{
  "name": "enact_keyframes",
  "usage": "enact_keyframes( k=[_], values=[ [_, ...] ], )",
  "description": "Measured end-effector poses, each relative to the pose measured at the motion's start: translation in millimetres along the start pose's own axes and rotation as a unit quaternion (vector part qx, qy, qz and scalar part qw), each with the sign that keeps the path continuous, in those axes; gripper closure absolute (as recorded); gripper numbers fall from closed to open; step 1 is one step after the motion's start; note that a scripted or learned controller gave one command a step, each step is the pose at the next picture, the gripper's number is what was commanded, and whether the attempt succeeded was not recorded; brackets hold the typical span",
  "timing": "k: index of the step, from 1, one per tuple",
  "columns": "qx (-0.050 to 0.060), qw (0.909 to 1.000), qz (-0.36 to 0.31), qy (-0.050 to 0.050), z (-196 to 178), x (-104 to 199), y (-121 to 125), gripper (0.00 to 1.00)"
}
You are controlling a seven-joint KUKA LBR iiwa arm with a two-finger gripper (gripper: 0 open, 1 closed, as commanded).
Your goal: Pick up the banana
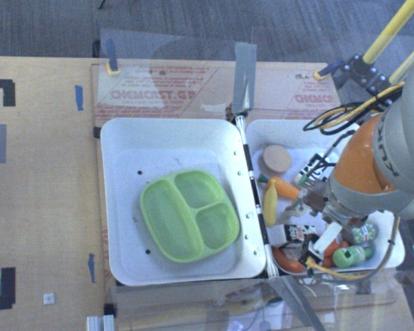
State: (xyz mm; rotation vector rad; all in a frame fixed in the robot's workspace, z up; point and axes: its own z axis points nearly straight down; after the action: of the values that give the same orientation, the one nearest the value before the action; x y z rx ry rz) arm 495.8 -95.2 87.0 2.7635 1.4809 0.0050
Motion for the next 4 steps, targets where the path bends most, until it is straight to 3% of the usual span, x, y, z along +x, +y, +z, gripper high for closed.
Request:
enact_keyframes(
  k=[1,2,3,4],
  values=[
    [-0.003,0.9997,0.026,0.002,-0.9,-4.5,-11.3,0.00],
    [0.005,0.9985,0.054,-0.001,-124.6,-15.4,26.5,0.00],
    [0.005,0.9909,0.135,-0.002,-174.3,-48.9,21.6,0.00],
    [0.007,0.9817,0.190,-0.002,-118.9,-1.1,-19.0,0.00]
  ],
)
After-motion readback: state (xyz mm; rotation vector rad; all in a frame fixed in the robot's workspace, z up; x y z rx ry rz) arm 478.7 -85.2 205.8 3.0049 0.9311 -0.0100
